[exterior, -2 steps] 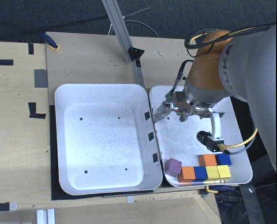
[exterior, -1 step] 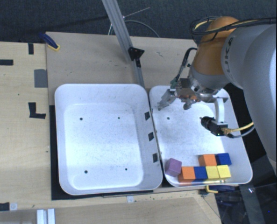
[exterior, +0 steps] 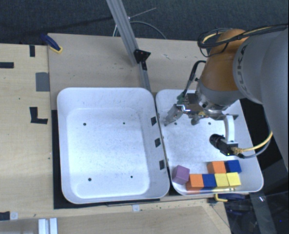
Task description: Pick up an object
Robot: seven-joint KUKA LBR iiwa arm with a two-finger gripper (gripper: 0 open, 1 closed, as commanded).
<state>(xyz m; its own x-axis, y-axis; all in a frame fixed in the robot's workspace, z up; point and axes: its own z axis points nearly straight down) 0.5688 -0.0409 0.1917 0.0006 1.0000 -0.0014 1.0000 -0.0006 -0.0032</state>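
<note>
Several small blocks lie along the front edge of the right bin (exterior: 246, 145): a purple block (exterior: 182, 173) at the left, then an orange block (exterior: 196, 180), a blue block (exterior: 209, 180) and two yellow blocks (exterior: 221, 180). Behind them sit another orange block (exterior: 216, 167) and a blue block (exterior: 233, 166). My gripper (exterior: 182, 115) hangs over the back of the right bin, well behind the blocks, its fingers spread open with nothing between them.
The left bin (exterior: 66, 130) stands beside the right one, sharing a raised rim with black clips (exterior: 157, 141). A slanted metal pole (exterior: 127, 30) reaches from the back down to the bins' junction. The arm's orange band (exterior: 220, 74) and a black cable connector (exterior: 221, 144) overhang the right bin.
</note>
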